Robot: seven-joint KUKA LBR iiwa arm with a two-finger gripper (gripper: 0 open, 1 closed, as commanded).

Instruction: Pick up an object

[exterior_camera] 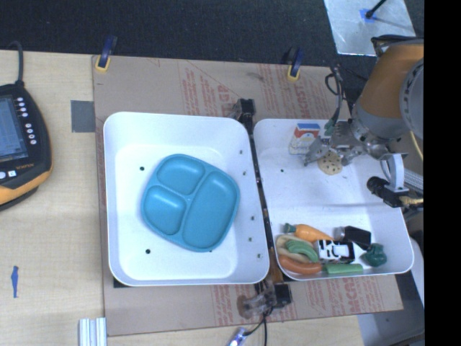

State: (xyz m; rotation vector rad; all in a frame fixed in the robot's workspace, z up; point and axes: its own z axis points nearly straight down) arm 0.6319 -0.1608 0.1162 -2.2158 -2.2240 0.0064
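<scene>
My gripper [322,154] hangs over the far part of the right bin [338,193], reaching in from the right, with the orange band above it. Its metal fingers [314,152] point left toward a small white box with red and blue print [304,137] at the bin's back wall. A round tan cookie-like disc [330,165] lies just under and in front of the fingers. Along the bin's near edge lies a heap of toy food: an orange carrot [312,232], green pieces [344,269], a black-and-white block [335,250].
The left bin [122,251] holds a blue divided plate [190,202]. A teach pendant [18,139] lies on the bench at the far left. Clamps [292,62] pin the cardboard at the back. A black fitting [385,192] juts over the right bin's right side.
</scene>
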